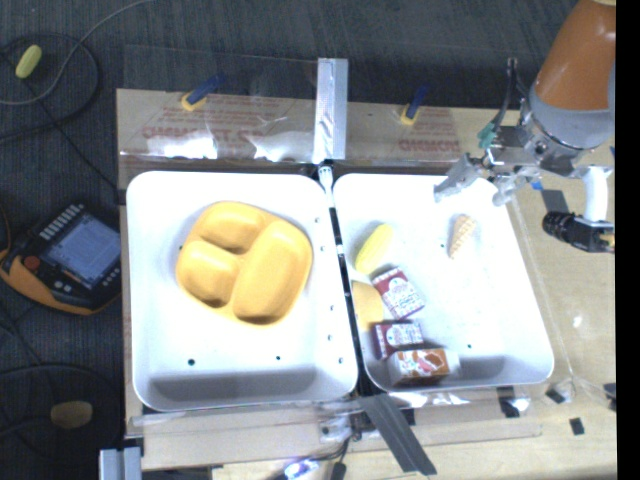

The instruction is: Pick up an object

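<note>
Cream cone (460, 234) lies just below the spread, empty gripper (478, 182).

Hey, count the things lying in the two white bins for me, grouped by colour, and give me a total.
Yellow: 2, the big lumpy piece and the small lemon-like piece
Red-labelled packets: 3
Tan cone: 1
Total: 6
</note>
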{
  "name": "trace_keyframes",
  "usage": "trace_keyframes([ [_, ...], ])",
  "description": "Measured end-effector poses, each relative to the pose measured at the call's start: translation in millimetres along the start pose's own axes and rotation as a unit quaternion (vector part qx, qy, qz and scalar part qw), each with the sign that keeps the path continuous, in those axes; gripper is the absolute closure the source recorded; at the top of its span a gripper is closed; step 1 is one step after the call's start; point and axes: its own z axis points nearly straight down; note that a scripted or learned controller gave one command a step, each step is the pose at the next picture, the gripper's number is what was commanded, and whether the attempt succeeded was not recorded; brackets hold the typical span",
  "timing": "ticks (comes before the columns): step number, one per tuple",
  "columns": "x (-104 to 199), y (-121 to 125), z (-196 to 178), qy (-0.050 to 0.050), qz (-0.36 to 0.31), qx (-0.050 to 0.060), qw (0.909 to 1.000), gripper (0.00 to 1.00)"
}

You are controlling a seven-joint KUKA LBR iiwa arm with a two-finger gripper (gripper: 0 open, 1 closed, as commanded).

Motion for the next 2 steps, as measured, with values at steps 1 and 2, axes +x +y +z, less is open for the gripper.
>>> trace_keyframes([
  [1, 40.7, -5.3, 158.2, 0.0, -0.009, -0.005, 0.9999, 0.0],
  [2, 48.3, 8.7, 176.1, 0.001, -0.003, -0.024, 0.9997, 0.0],
])
